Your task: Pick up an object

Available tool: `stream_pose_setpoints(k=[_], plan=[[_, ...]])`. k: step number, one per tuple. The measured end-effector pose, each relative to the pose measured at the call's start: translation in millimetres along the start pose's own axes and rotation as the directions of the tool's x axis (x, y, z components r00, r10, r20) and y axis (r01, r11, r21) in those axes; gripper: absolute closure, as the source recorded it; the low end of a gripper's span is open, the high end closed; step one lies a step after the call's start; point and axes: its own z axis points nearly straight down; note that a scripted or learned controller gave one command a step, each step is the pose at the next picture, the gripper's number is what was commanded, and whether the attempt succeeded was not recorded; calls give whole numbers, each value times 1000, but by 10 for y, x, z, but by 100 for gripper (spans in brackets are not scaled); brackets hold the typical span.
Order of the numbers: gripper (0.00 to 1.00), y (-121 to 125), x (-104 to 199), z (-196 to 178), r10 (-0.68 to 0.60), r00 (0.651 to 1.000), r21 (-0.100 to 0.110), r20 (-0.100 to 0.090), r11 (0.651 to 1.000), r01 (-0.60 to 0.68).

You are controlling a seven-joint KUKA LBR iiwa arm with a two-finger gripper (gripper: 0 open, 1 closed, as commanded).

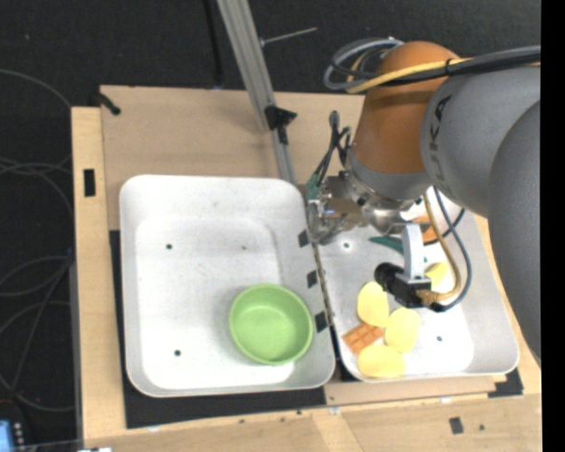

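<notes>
My gripper (324,217) hangs over the left edge of the right bin (485,342), close to the wall between the two bins, with the grey and orange arm above it. Nothing shows held under it. In the front of the right bin lie three pale yellow rounded pieces (402,330), touching each other, with a small orange block (361,337) at their left. A green bowl (270,323) stands upright in the front right part of the left bin (160,252).
A thin teal item (388,243) and a small yellow piece (439,273) lie farther back in the right bin, partly hidden by the arm. A slanted metal pole (254,73) rises behind the bins.
</notes>
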Motion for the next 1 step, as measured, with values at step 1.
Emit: stream_pose_setpoints(k=[1], plan=[[100, 186, 531, -60, -3, 1000, -1, -2, 1000, 3]])
